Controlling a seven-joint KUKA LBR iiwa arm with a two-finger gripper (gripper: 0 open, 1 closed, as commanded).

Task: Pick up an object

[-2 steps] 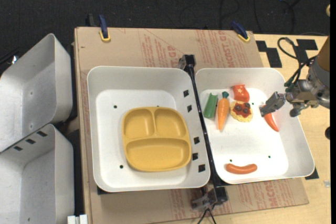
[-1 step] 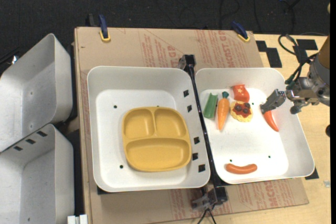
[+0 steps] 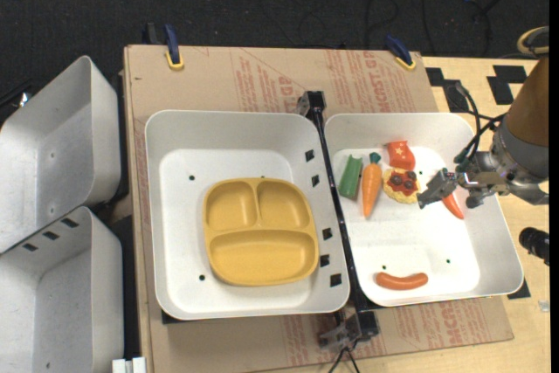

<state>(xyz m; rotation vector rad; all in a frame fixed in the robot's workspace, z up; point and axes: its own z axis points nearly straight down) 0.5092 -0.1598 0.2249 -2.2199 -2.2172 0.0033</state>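
The right bin [image 3: 489, 262] holds several toy foods. A green vegetable [image 3: 350, 175] and an orange carrot [image 3: 371, 188] lie side by side at its left. A red piece [image 3: 401, 153] sits near the back, with a small pizza slice [image 3: 403, 185] just in front of it. A sausage [image 3: 402, 279] lies near the front wall. My gripper [image 3: 452, 197] hangs low over the bin's right half, open, its dark fingers [image 3: 434, 193] spread either side of a thin red chili [image 3: 454, 209]. The chili lies on the bin floor and is partly hidden by the gripper.
The left bin [image 3: 170, 188] holds a yellow divided plate [image 3: 260, 231]. A black divider [image 3: 330, 205] runs between the bins. The arm's grey wrist [image 3: 524, 157] comes in over the right bin's right wall. White containers [image 3: 52, 188] stand off the bench at the far left.
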